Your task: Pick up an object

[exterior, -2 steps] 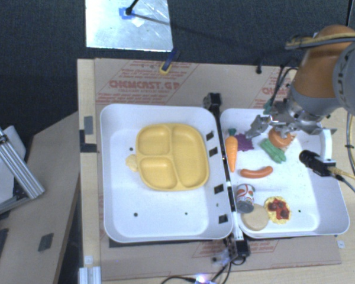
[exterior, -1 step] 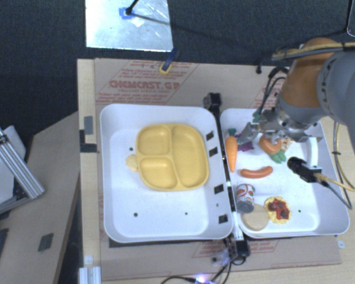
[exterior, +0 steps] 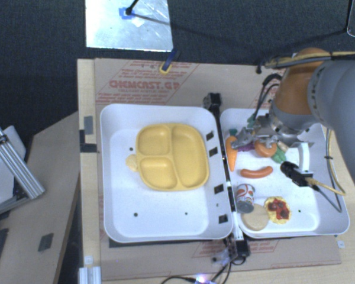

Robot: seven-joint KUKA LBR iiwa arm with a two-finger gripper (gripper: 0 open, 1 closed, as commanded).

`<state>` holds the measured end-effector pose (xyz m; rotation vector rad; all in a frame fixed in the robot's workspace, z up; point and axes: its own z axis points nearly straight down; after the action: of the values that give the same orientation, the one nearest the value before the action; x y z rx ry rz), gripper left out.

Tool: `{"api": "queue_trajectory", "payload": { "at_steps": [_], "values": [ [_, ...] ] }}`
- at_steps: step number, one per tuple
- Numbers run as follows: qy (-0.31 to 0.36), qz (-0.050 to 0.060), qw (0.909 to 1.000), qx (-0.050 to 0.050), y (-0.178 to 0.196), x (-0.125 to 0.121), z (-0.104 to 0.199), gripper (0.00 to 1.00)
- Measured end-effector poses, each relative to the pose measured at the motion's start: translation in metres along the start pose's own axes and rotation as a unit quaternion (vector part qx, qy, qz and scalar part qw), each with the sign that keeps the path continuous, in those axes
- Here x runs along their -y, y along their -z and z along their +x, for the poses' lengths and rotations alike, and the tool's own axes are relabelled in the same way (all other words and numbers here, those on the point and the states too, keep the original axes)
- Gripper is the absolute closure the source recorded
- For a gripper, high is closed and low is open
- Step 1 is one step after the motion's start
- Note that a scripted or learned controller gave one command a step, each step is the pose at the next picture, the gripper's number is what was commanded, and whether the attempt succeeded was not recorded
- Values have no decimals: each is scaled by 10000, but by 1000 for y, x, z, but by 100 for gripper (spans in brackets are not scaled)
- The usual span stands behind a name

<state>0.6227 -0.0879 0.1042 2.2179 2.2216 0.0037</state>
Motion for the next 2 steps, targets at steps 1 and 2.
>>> {"api": "queue_trajectory", "payload": {
  "at_steps": [1, 2],
  "values": [
    [15, -28, 10000, 11, -8, -5, -1, 0],
    [4, -61, 10000, 36, 1, -6, -4, 100]
  ]
}}
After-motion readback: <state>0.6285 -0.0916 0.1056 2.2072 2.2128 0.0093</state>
